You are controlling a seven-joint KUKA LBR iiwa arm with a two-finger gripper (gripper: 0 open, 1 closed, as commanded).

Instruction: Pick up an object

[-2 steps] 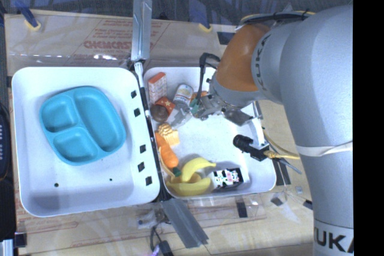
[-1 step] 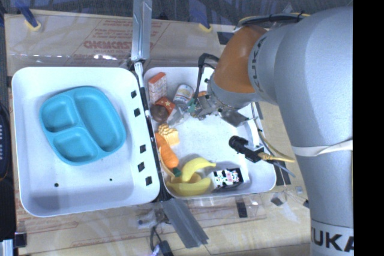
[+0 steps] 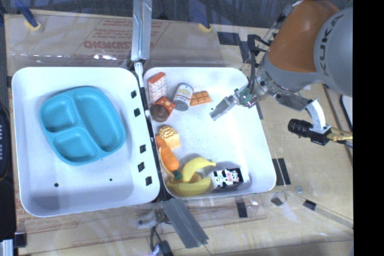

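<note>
Hovering over the right bin [image 3: 258, 147], the tool [image 3: 221, 108] has unclear grip; yellow curved banana [image 3: 193, 177] lies apart.

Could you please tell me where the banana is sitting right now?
The banana lies at the near edge of the right bin in the camera view, beside the black-and-white carton and just below the carrot.
</note>
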